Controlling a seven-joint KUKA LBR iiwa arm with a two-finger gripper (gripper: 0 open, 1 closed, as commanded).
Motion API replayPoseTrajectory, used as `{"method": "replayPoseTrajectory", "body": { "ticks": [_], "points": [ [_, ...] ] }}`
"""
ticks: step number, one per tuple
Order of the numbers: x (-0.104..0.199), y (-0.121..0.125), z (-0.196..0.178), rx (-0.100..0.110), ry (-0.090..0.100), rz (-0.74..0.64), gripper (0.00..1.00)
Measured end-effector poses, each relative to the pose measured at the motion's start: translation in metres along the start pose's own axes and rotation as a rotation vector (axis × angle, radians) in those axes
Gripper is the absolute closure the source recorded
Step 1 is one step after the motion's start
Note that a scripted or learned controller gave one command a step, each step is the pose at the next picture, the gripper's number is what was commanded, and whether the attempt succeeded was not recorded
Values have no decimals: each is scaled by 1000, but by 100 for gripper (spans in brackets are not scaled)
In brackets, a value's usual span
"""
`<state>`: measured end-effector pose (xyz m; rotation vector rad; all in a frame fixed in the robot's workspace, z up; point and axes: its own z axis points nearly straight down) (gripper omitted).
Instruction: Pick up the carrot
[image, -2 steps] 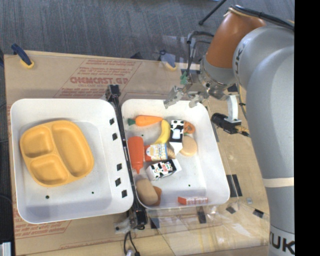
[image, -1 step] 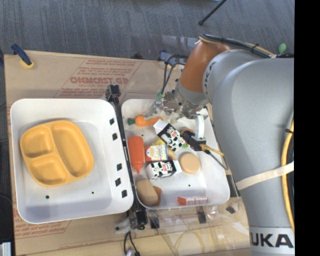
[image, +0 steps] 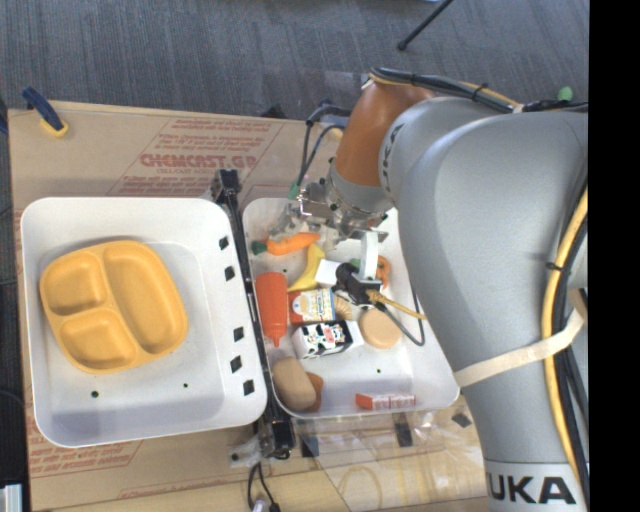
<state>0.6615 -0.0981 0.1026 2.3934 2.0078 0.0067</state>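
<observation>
Camera view, fingers (image: 322, 228) above carrot (image: 291, 243)

grey arm with orange band reaches in from right, gripper (image: 345, 222) low over upper end of right bin (image: 430, 370) just beside small carrot (image: 291, 243), amid ketchup bottle (image: 271, 307), milk carton (image: 324, 339), potato (image: 294, 384); yellow divided plate (image: 110, 303) in left bin (image: 60, 410).

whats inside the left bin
A yellow divided tray lies in the left bin, its three compartments holding nothing visible. Whatever is beneath the tray is covered.
</observation>
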Motion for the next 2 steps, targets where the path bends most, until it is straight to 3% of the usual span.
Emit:
{"method": "replayPoseTrajectory", "body": {
  "ticks": [2],
  "points": [
    [1,-9,-1,1,12,291,0]
  ]
}}
